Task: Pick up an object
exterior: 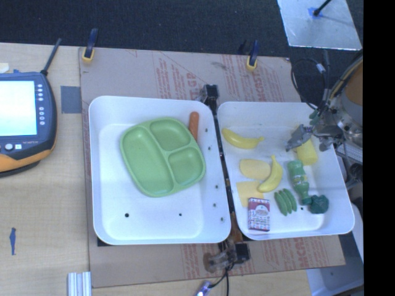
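Yellow block [308, 153] sits at the upper right of the right bin [279, 232], just under the gripper [301, 137] — whether that is open or closed I cannot tell. Nothing looks lifted; the pick itself appears not yet done.

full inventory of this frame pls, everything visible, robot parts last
divided plate: 1, green, left bin
hot dog: 1, orange-red, left bin, beside plate's upper right
bananas: 2, yellow, right bin
yellow pieces: 2, right bin, centre-left
yellow block: 1, right bin, under gripper
red carton: 1, right bin, front edge
green bottle: 1, right bin
green pods: 1 bunch, right bin
broccoli: 1, dark green, right bin
bins: 2, white
teach pendant: 1, grey-orange, far left
clamps: 2, blue-yellow, back edge
gripper: 1, grey, over right bin's right side
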`<control>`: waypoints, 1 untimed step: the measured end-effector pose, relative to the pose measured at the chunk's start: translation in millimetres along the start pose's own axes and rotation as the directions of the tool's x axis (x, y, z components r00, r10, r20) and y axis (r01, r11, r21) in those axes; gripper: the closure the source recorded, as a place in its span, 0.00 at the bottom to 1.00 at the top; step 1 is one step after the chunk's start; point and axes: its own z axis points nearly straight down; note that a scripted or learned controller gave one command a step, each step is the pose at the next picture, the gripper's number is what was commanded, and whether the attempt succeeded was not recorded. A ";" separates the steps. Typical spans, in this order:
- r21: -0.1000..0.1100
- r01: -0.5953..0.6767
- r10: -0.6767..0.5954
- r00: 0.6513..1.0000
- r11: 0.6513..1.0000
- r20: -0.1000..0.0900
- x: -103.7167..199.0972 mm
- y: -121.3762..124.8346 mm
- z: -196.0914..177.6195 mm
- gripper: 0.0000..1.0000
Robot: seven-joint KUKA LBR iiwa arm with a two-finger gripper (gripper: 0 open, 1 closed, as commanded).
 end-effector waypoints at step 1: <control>0.002 0.000 0.000 1.000 1.000 0.000 -34.2 -51.3 97.9 0.00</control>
